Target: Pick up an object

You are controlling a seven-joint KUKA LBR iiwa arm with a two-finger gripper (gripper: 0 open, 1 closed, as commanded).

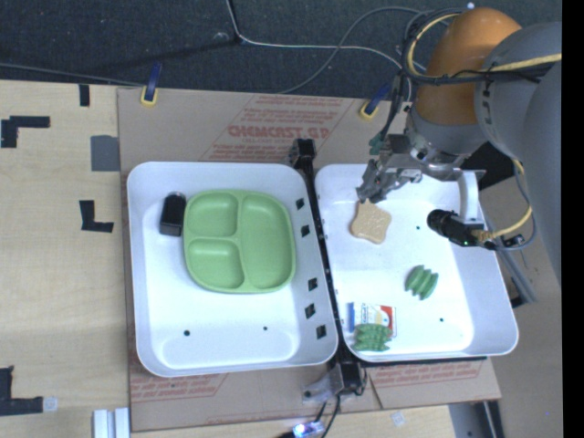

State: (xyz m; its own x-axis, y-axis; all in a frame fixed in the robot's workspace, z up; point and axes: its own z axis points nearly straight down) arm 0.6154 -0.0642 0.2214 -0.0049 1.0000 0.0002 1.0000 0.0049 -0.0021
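Claw [376, 190] above right white bin [456, 331], just touching tan toast-shaped slice [370, 223]; finger state impossible to tell.

A single fixed camera looks down from above the bench at a slant, far enough back to take in both white bins whole. The left bin [146, 272] and the right bin [474, 327] sit side by side across the middle of the view. Wooden bench top [55, 263] shows on the left, dark floor [109, 16] along the top. The arm [493, 62] enters from the right.
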